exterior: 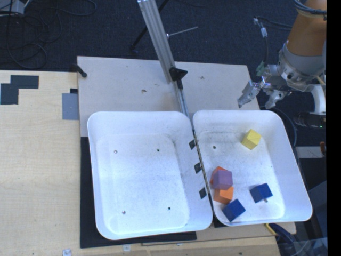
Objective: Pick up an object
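The job has not really started. The grey robot arm with the orange band hangs up high at the far right, past the far edge of the right white bin. Its jaws are spread apart and there is nothing between them. They are above the counter, not down in the bin.

All the toys to pick from sit in the right bin. A small yellow cube lies alone near the far side, and it is the closest one to the jaws. Nearer to us, a purple block sits touching an orange block, close to the left wall of that bin. A dark blue cube lies to the right of them, and another dark blue cube lies at the near edge.

I think the arm has to come down, close on a toy, and lift it. All of that is left to do.

The left white bin sits just beside the right one. A long silver metal bar leans over the counter and ends where the two bins meet. It is far from the yellow cube, so I think the way is open. The purple and orange blocks look harder, since they are pressed together.
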Robot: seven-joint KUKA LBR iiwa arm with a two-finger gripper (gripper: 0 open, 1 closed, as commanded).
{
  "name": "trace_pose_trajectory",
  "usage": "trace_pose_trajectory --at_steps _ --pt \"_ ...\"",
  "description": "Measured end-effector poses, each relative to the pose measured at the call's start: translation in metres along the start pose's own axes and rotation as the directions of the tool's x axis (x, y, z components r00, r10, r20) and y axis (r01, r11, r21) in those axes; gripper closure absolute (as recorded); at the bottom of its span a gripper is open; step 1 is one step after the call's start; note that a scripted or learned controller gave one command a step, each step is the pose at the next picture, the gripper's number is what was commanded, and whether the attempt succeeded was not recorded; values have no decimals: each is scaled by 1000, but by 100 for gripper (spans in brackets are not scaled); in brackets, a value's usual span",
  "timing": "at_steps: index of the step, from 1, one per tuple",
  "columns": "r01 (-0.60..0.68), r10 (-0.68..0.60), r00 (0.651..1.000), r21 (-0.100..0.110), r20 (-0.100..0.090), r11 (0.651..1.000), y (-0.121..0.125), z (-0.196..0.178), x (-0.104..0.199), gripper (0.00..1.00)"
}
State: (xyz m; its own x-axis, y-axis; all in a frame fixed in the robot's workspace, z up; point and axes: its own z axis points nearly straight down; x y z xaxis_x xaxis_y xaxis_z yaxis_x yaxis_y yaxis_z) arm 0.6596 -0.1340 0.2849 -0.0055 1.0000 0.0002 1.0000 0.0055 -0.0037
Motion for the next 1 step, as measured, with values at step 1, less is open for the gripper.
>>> trace_pose_trajectory --at_steps 1 --pt "-8 8 1000 6 0 1000 7 157 -75 0"
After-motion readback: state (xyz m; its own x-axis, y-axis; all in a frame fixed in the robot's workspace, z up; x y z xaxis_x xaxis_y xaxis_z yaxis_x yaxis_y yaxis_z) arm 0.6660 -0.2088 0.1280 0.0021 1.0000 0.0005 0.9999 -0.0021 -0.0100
